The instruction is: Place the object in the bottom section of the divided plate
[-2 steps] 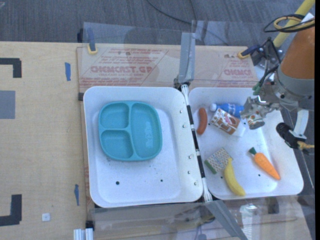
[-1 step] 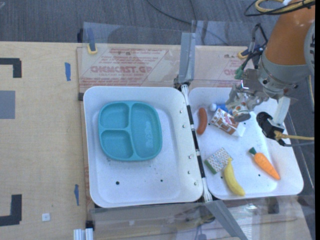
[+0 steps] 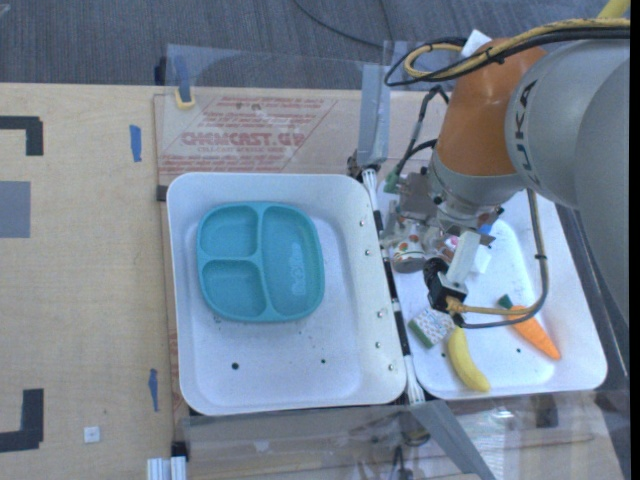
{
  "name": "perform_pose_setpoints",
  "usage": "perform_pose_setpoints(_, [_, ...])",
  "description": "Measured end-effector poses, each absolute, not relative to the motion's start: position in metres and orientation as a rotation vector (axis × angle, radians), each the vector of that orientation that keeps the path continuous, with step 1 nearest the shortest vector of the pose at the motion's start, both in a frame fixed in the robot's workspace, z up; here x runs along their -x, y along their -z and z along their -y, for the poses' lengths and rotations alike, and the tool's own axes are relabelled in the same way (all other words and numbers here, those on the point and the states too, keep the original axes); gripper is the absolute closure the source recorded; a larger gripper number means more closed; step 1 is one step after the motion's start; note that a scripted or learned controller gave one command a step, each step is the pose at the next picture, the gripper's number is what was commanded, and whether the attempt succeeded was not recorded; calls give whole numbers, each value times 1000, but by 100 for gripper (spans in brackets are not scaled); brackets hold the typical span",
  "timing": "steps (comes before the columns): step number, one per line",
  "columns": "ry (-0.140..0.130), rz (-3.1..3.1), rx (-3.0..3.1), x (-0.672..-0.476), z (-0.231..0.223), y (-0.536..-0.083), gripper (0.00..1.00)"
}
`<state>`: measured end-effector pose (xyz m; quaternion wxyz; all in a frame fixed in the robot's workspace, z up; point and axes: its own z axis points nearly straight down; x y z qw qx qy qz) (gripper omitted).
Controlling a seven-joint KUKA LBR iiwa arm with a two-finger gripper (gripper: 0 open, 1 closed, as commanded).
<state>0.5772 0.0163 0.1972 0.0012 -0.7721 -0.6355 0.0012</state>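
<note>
i note the gripper (image 3: 425,253) low in the right bin (image 3: 580,368), its grip state unreadable to me, banana (image 3: 466,360) and carrot (image 3: 537,336) lying nearby, the teal divided plate (image 3: 260,262) in the left bin (image 3: 270,378).

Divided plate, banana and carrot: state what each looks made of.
Divided plate: probably molded plastic, uniform teal, matte with a soft sheen and rounded ridges between sections.
Banana: likely a plastic toy, smooth even yellow with no marks.
Carrot: apparently also toy plastic, flat bright orange with a small green top; too small to be sure.
</note>
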Motion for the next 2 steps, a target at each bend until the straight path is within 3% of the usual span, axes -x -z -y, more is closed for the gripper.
perform_pose_setpoints(1, [-2,1990,2430,-588,-87,-184,100])
perform_pose_setpoints(2, [1,2291,2151,-620,-152,-150,100])
